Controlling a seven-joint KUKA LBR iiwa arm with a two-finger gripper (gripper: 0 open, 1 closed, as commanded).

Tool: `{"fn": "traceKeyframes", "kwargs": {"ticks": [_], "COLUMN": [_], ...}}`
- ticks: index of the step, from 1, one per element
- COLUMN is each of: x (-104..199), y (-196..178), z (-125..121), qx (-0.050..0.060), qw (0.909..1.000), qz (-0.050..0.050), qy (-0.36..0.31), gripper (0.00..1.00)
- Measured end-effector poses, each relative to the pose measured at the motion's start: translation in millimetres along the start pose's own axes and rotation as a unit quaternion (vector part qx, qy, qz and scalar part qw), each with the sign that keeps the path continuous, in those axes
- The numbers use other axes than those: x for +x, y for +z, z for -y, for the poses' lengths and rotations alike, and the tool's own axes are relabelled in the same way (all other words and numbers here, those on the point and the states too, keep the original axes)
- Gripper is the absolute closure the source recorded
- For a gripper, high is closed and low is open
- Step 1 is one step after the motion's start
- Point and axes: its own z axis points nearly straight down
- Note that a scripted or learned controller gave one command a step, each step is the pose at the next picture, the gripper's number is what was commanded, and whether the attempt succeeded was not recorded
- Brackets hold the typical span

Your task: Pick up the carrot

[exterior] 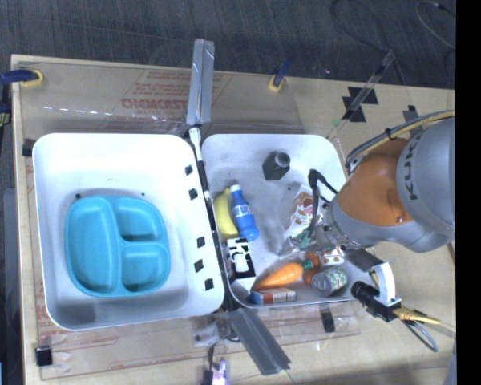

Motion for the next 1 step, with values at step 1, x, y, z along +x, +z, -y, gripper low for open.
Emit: {"fn": "traceKeyframes", "kwargs": {"ticks": [1], "x": [0.1], "y": [0.0], "z": [-0.1], "qx": [0.0], "qw": [1.0], "qz": [0.0], "qy": [0.0], "gripper": [0.0]}}
